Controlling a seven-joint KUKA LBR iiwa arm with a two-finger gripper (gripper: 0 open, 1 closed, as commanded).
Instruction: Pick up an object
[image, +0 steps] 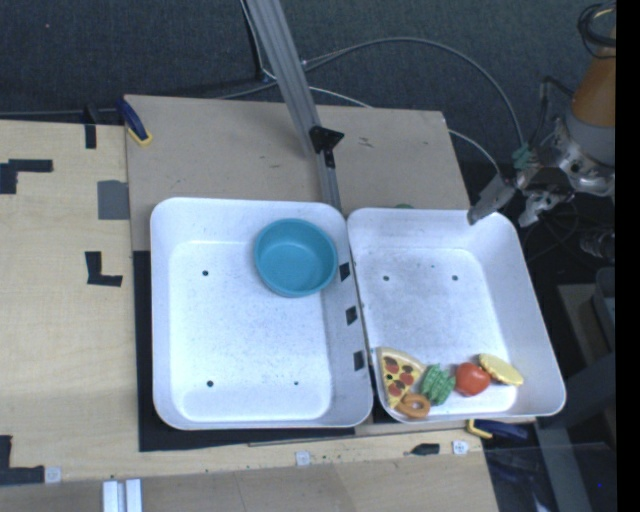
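1. Hanging out past the far right corner of the right bin (500, 300), the gripper (497, 200) sits up beside the arm's wrist, off the rim. Honestly can't tell if it's open or closed from this angle, too small and dark.
2. Right bin has all the toy food bunched along its near edge: a pizza slice (400, 375) by the near left corner, a green veggie thing (436, 382) touching it, then a tomato (472, 378), then a yellow piece (500, 369) nearest the right wall.
3. Left bin (200, 340) has a blue bowl (294, 257) upright near its far right corner.
4. Gripper is well apart from the food.
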